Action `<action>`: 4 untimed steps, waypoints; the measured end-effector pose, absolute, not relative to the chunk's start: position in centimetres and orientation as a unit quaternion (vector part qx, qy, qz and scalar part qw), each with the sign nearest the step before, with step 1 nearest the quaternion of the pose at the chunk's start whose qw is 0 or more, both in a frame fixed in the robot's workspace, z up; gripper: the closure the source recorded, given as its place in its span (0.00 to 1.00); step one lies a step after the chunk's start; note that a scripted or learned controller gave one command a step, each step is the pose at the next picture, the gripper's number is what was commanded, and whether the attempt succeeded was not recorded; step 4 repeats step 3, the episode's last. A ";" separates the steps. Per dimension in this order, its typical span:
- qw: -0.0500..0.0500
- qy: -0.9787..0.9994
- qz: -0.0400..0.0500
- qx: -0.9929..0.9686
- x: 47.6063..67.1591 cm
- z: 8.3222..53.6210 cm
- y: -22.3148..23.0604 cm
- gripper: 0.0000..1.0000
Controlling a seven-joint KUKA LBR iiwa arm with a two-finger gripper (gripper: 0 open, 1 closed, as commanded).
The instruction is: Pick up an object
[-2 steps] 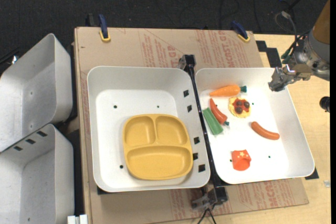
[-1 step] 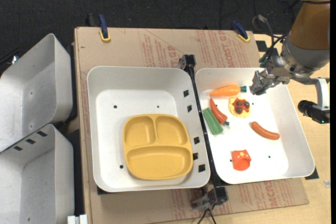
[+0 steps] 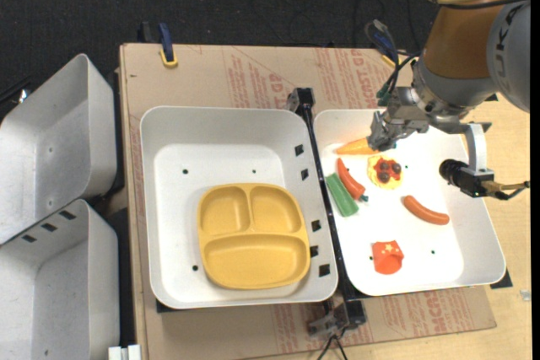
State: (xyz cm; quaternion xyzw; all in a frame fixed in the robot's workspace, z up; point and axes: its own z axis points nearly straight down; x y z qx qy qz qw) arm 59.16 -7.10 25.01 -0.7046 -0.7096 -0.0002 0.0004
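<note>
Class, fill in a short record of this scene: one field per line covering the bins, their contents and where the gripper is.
left bin: holds a yellow divided plate
right bin: holds toy food
toy food: orange carrot, red chilli, green piece, yellow round with dark berries, sausage, red-orange piece
gripper: over the right bin's far side, just above the carrot and the yellow round
held object: none visible

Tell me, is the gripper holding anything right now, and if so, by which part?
It cannot be told. The gripper sits low over the orange carrot piece in the right bin, but nothing is seen between its fingers.
</note>
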 end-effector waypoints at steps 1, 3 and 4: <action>0.000 -0.710 0.000 -0.704 58.9 25.6 -1.9 1.00; 0.000 -0.710 0.000 -0.705 57.2 24.7 9.0 1.00; 0.000 -0.710 0.000 -0.705 57.2 24.7 9.0 1.00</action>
